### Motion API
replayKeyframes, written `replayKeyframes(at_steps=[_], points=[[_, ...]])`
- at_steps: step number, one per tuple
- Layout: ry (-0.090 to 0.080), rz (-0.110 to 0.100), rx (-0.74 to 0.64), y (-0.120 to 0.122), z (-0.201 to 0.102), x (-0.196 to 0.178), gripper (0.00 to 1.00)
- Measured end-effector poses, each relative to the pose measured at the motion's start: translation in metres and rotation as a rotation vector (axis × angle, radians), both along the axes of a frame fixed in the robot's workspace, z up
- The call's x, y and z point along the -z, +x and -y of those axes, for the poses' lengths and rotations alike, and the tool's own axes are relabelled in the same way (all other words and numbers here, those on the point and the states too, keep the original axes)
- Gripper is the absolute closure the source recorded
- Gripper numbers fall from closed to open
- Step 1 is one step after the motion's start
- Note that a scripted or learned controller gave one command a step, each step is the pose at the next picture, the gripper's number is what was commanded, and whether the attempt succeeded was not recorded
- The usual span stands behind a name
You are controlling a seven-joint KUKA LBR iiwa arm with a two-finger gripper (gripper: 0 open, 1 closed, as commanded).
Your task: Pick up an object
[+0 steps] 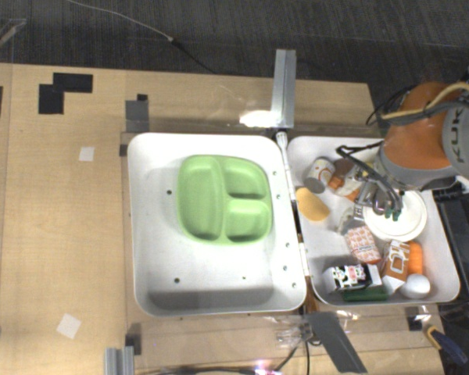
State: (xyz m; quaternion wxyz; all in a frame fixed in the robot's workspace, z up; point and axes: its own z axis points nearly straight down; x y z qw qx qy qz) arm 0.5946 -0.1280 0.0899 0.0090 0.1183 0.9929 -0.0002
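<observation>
Gripper [373,201] sits low in the right bin [453,283], beside the white disc [399,219]; finger state cannot be determined, apparently obscured by cabling. Green divided tray [223,198] occupies the left bin [152,287].

The arm [442,135] runs off the right edge and partly hides a white plate [399,219].

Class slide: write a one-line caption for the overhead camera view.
Arm's tool hovers over cluttered right bin; green divided tray sits in left bin.
</observation>
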Motion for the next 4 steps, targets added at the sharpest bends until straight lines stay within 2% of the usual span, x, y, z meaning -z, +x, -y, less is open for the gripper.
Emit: replayKeyframes(at_steps=[1, 2, 3, 4], points=[[-0.006, 0.002, -0.232, -0.064, 0.009, -0.002, 0.0], [-0.012, 0.03, -0.194, -0.085, -0.002, -0.005, 0.0], [-0.007, 0.024, -0.023, -0.096, -0.022, -0.004, 0.0], [0.006, 0.006, 0.121, -0.09, -0.001, -0.002, 0.0]])
